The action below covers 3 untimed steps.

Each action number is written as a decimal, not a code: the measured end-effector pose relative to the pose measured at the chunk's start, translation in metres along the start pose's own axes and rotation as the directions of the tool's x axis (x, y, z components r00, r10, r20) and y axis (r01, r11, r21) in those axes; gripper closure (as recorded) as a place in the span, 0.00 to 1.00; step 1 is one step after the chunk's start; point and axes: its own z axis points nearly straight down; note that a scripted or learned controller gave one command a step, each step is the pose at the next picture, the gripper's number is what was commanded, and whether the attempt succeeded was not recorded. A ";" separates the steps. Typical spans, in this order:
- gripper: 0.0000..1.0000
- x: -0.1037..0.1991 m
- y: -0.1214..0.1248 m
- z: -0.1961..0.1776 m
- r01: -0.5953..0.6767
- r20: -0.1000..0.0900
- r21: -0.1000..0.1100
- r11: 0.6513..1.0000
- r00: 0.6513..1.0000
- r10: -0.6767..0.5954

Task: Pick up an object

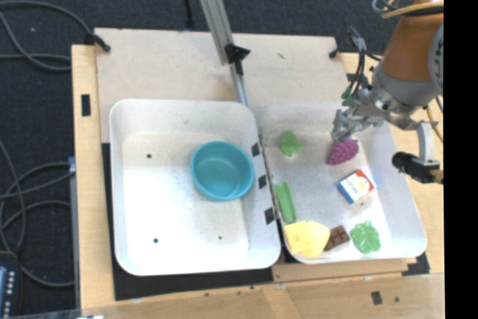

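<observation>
Camera view: purple grapes, stem toward pincer.

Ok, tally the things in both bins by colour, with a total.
Green: 3, blob, stick, leafy piece
Blue: 1, bowl
Purple: 1, grapes
Yellow: 1, wedge
Brown: 1, block
White, blue and red: 1, carton
Total: 8

My arm enters from the right edge, orange band uppermost, grey wrist below it. The wrist angles down and leftward. My gripper sits low at the end, pointing downward. Cabling loops above the orange section.
</observation>
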 end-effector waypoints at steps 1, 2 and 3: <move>1.00 0.051 -0.001 -0.013 0.002 -0.002 -0.001 1.000 1.000 -0.002; 1.00 0.104 0.008 -0.022 0.002 -0.002 -0.002 1.000 1.000 -0.002; 1.00 0.159 0.007 -0.011 0.001 0.000 0.001 1.000 1.000 -0.001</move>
